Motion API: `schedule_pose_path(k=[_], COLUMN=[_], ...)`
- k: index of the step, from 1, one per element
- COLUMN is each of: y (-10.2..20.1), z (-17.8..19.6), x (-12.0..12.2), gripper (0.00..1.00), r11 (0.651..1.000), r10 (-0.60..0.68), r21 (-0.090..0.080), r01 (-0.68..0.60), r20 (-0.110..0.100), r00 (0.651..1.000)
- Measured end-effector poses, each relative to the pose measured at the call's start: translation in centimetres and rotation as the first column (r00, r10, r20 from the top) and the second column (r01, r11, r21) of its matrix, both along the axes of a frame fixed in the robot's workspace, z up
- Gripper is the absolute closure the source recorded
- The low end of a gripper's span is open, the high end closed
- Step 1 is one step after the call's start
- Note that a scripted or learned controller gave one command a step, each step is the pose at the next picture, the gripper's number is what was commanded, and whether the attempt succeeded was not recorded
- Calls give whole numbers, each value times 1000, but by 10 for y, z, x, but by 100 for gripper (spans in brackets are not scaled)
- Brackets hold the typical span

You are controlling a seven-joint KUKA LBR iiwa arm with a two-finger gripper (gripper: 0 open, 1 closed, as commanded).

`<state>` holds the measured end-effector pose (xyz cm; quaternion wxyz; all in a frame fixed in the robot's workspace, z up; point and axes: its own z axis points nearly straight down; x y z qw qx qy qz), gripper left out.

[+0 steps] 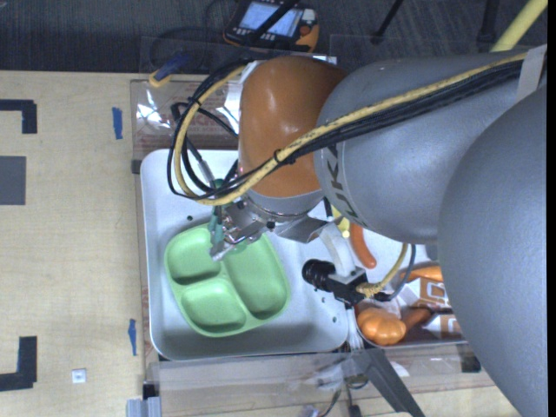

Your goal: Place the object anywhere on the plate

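The plate [228,287], a green one split into three compartments, lay in the white bin [161,241] at the lower centre of the frame. The gripper [223,237] hung over the plate's upper edge, near the ridge between the upper-left compartment and the right one, with the orange-banded wrist of the arm [417,146] bulking above it. What it was meant to place could not be made out; nothing showed between its tips, and whether they stood spread or pressed together I cannot tell. All three compartments looked bare. To the lower right, in the neighbouring bin, an orange rounded object [380,325] and an orange carrot-like piece [362,247] lay well apart from the plate. Judging by this, the placing looked unfinished, or the grasp had failed.
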<state>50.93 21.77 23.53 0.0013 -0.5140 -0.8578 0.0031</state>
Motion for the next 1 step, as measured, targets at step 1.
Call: schedule_pose_path(k=[1], y=[-12], z=[-72], x=[78], gripper=[100], r11=[974], r10=[-228], r21=[-1], r01=[228], r20=[2], r00=[974])
